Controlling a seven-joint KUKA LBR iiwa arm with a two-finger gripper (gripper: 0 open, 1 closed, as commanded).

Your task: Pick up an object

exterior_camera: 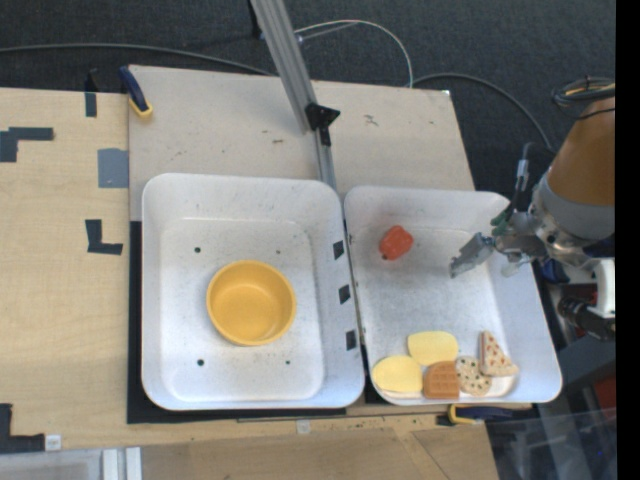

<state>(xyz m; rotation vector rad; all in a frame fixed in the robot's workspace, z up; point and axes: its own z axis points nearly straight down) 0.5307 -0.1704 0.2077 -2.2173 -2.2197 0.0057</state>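
A small red object (396,243) lies in the right bin (520,313), toward its far left corner, resting apart from everything else. The gripper (468,258) hangs over the same bin near its right edge, well clear of the red object; nothing sits between its fingers, and whether they are spread or closed cannot be told. Along the bin's near edge lie two yellow pieces (415,361), a brown piece (441,380), a speckled cookie (468,374) and a wedge-shaped piece (493,354), clustered and touching. The left bin (170,218) holds a yellow bowl (251,302), upright, near its centre.
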